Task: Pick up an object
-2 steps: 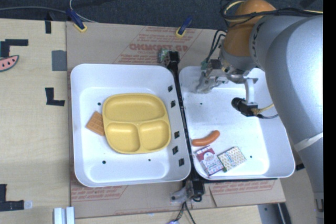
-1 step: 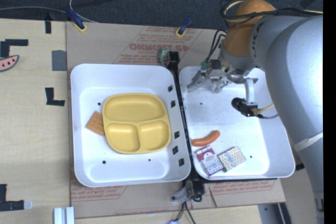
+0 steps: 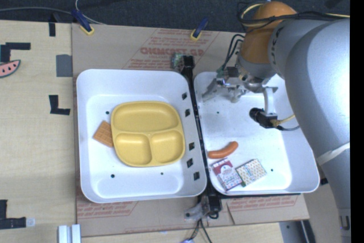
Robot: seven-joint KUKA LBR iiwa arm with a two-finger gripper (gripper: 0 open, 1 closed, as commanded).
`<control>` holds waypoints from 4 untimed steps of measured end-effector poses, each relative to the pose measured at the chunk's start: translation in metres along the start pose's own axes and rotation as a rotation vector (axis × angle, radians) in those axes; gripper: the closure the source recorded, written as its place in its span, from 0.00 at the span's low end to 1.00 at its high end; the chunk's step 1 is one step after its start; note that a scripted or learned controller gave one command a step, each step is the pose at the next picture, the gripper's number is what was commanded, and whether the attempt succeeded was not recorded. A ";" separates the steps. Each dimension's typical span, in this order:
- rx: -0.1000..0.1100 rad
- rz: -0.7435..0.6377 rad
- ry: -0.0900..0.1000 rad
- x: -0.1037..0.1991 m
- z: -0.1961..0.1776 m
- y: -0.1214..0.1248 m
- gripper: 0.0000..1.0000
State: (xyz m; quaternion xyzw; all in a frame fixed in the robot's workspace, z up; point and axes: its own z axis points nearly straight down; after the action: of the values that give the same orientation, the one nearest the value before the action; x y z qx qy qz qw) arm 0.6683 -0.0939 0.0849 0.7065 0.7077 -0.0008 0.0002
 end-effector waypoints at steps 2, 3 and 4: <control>0.000 -0.001 0.000 0.000 -0.009 0.000 0.00; 0.000 0.000 0.000 0.000 0.000 -0.002 0.00; 0.000 0.000 0.000 0.000 -0.010 -0.002 1.00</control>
State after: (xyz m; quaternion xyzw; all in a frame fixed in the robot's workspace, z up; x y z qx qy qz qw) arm 0.6664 -0.0940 0.0947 0.7064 0.7078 -0.0008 0.0003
